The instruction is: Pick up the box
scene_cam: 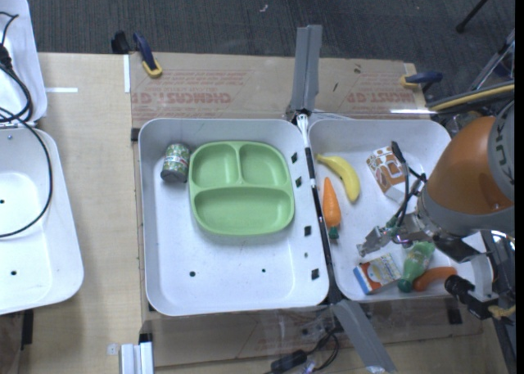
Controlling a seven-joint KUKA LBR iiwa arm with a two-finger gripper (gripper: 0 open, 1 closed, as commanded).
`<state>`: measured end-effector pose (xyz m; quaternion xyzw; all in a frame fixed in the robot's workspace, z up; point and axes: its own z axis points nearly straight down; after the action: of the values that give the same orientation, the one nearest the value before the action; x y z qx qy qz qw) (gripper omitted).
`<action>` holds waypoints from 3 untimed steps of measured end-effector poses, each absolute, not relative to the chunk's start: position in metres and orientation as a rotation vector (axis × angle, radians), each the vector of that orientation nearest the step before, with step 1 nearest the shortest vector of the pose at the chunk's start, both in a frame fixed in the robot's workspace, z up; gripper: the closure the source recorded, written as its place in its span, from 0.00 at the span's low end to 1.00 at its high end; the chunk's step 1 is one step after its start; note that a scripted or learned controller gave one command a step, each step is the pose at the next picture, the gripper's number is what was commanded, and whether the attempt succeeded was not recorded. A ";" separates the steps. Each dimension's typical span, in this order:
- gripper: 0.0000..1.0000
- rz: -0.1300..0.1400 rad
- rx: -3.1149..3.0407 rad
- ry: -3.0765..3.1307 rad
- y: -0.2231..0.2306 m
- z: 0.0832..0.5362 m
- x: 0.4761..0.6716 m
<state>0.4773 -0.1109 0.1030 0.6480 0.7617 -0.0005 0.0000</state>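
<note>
Operator: Gripper (378,240) status in the right bin (372,137)?

Technician: It hangs low over the bin floor, just above the small orange-and-white box (377,273) lying flat near the front wall. Whether it is open or closed cannot be told at this resolution, and nothing is visibly held. The arm (471,180), with its orange band, enters from the right.

Operator: Which box is the target?

Technician: Two candidates are present. One is the flat box below the gripper. The other is a white-and-orange carton (387,168) farther back, well apart from the gripper. The nearer one appears to be the step in hand.

Operator: Obstructions?

Technician: A green bottle (415,261) lies against the near box on its right side, with an orange item (432,278), possibly a carrot, beyond it. A carrot (331,203) and a banana (344,176) lie to the left, clear of the box. The left bin (164,274) holds a green divided plate (241,187) and a small can (174,161); neither matters here.

Operator: Recommended procedure?

Technician: Centre over the box, away from the bottle side. Align across the narrower dimension. Descend vertically until the box sits between the tips, then close. Contact with the bottle would likely push the box against the wall. Lift straight and confirm the box rises.
</note>
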 end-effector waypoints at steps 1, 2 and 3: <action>0.00 -0.002 1.896 2.506 -0.128 0.091 0.477; 0.00 -0.002 1.896 2.506 -0.128 0.091 0.477; 1.00 -0.004 1.896 2.507 -0.129 0.099 0.477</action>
<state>0.4771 -0.1286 0.0995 0.6032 0.7976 -0.0011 -0.0010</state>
